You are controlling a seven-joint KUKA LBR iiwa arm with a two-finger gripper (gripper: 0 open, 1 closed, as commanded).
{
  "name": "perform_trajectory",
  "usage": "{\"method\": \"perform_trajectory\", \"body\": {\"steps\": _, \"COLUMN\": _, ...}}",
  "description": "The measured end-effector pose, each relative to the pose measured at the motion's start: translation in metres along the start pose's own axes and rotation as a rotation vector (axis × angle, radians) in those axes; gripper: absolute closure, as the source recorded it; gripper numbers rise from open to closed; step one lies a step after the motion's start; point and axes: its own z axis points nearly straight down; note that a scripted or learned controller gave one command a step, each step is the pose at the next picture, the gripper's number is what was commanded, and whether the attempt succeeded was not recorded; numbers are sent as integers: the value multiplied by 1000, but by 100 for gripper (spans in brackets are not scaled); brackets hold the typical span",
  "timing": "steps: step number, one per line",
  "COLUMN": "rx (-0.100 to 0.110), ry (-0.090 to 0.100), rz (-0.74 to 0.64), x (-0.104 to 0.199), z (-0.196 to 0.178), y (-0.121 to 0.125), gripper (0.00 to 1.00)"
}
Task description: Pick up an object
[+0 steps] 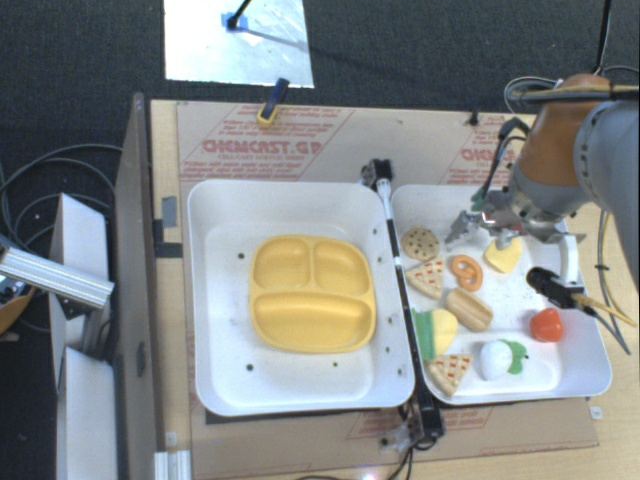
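Right bin (585, 368): cheese (503, 257) under gripper (490, 230)

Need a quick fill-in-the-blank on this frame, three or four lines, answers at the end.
1. The yellow divided tray lies in the ____ bin as the camera sees it.
2. The toy foods, such as the cookie and pretzel, lie in the ____ bin.
3. The round item by the right bin's right wall, the tomato, is ____ in colour.
4. The arm's band above the wrist is ____.

Missing words: left; right; red; orange
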Motion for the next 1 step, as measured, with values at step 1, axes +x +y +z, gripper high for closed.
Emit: {"method": "perform_trajectory", "body": {"steps": 1, "rx": -1, "ry": 0, "rz": -1, "x": -3, "z": 23, "y": -31, "gripper": 0}}
